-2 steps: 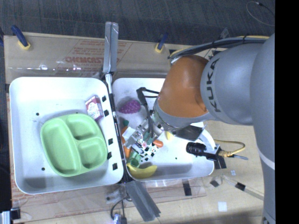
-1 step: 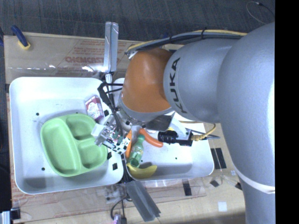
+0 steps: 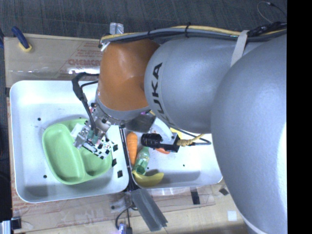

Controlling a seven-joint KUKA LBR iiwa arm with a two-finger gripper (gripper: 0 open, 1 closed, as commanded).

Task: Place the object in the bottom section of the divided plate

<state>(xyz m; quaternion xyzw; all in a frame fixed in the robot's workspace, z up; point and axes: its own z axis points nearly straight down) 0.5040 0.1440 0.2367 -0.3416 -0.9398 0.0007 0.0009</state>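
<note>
Bench-top left bin (image 3: 29, 130) holds the green divided plate (image 3: 63, 155); gripper (image 3: 90, 139), finger state undeterminable, hangs over the plate's right rim, risking release into the wrong section.

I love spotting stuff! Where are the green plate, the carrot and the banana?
green plate (image 3: 61, 155), camera view, bare floor of its big section.
carrot (image 3: 131, 147), camera view, middle of its orange body.
banana (image 3: 148, 179), camera view, its yellow curve.
</note>
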